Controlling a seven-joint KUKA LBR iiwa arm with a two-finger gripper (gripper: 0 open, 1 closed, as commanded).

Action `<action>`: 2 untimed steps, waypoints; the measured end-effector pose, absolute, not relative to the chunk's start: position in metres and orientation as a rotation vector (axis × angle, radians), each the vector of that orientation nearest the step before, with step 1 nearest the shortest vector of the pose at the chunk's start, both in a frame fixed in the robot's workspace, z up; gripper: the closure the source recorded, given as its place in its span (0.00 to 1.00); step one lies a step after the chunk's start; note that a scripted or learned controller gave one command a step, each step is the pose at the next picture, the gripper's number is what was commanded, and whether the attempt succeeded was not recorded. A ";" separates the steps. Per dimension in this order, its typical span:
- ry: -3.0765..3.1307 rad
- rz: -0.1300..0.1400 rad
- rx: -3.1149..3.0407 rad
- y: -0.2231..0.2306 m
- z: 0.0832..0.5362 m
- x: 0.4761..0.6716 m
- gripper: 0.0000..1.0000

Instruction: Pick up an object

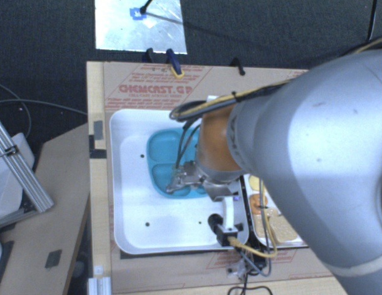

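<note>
Camera view looks down on the left white bin (132,226), where a blue compartment tray (163,158) lies against its far right part. Over the tray's right side hangs the grey arm (314,158), its orange band (215,146) and cables (187,137) covering the gripper (181,183); whether it is clenched or released cannot be told. Right of this bin, the second bin (289,235) holds orange and tan items (259,203), mostly hidden by the arm.

Dark speckled carpet floor (43,35) surrounds a brown cardboard-covered bench (154,82); a shiny square metal plate (140,17) lies beyond, with a tan side table (55,189) at left.
</note>
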State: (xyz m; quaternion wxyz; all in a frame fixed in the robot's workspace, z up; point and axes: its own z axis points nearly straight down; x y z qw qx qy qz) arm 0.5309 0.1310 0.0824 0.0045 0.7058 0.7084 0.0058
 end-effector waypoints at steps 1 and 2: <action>2.209 0.013 2.219 0.065 0.191 0.559 0.00; 2.226 0.004 2.215 0.070 0.195 0.556 1.00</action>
